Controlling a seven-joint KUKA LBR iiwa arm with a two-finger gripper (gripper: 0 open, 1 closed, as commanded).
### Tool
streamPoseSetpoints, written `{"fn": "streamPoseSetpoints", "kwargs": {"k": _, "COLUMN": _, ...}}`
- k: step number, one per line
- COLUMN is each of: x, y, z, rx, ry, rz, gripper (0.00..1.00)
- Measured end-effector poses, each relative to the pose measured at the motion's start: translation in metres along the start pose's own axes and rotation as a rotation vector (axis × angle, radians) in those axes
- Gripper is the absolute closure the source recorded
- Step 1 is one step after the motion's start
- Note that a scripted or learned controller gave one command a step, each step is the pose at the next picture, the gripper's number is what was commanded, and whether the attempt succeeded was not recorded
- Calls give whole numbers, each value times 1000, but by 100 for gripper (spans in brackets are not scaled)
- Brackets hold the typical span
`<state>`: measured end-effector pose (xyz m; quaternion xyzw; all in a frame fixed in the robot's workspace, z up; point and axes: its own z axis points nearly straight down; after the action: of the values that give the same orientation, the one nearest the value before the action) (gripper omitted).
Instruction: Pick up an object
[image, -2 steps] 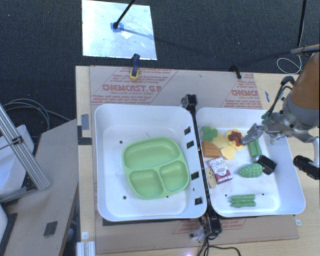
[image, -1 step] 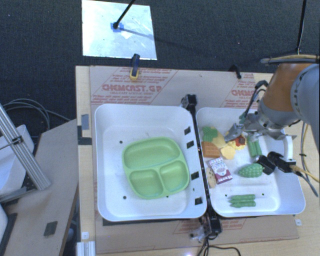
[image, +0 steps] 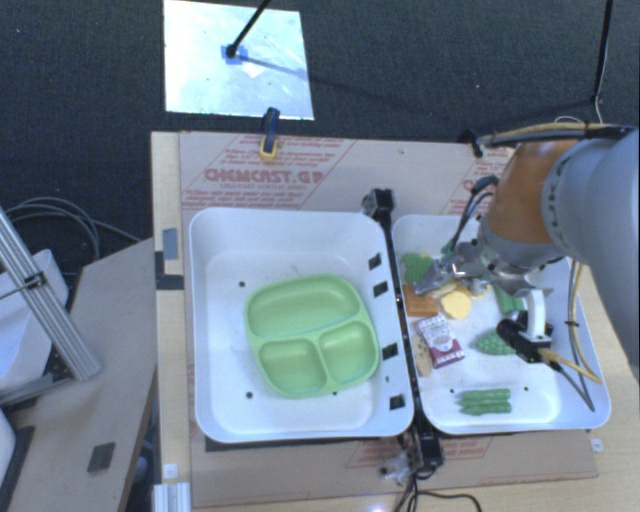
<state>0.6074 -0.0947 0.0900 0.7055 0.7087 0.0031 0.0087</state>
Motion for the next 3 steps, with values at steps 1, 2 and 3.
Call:
{"fn": "streamPoseSetpoints", "kwargs": {"k": 1, "x": 0, "y": 3, "z": -14, "rx": -7, "ry": 5, "rz": 2, "gripper": 100}}
{"fn": "streamPoseSetpoints", "kwargs": {"k": 2, "x": 0, "y": 2, "z": -13, "rx": -4, "ry": 5, "rz": 2, "gripper": 0}}
{"fn": "streamPoseSetpoints", "kwargs": {"k": 3, "x": 0, "y": 4, "z": -24, "rx": -7, "ry": 5, "rz": 2, "gripper": 100}}
